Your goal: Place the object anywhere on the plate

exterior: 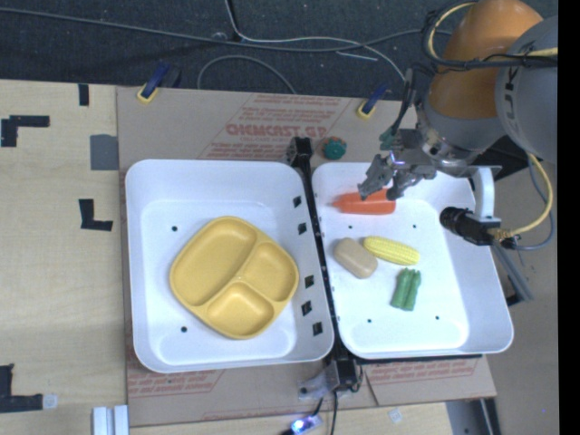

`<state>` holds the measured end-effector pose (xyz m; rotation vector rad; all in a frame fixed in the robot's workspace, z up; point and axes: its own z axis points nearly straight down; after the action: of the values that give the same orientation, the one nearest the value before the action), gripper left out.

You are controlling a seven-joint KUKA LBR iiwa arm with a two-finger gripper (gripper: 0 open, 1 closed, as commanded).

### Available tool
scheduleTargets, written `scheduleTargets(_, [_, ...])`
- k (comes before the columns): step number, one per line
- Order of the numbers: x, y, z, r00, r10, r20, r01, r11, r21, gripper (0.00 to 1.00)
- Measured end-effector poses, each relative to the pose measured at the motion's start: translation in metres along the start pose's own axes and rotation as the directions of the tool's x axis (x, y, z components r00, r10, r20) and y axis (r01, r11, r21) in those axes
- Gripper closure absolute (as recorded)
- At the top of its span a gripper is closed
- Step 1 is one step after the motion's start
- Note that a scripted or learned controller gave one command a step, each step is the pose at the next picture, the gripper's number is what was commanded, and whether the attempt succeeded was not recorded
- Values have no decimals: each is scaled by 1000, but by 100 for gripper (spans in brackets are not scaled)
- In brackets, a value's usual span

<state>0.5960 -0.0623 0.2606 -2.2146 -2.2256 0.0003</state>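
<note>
The pincer (384, 187) stands spread directly over the carrot (366, 206), gripping nothing, evidently aligned for a pick. The plate (234, 276) lies well off in the other bin (145, 243), awaiting delivery.

Gripper (387, 185) just above orange carrot (365, 205) in right bin (485, 320) (yellow plate (235, 276) in left bin (145, 243)).

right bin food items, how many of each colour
orange: 1, the carrot
yellow: 1, the corn cob
tan: 1, the potato-like piece
green: 1, the green vegetable
total: 4
</note>
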Motion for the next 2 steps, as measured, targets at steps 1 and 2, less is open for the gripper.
scheduleTargets(1, [45,-23,13,1000,0,0,0,1000,2,100])
scheduleTargets(2, [95,-36,9,1000,-2,-1,2,1000,1,100])
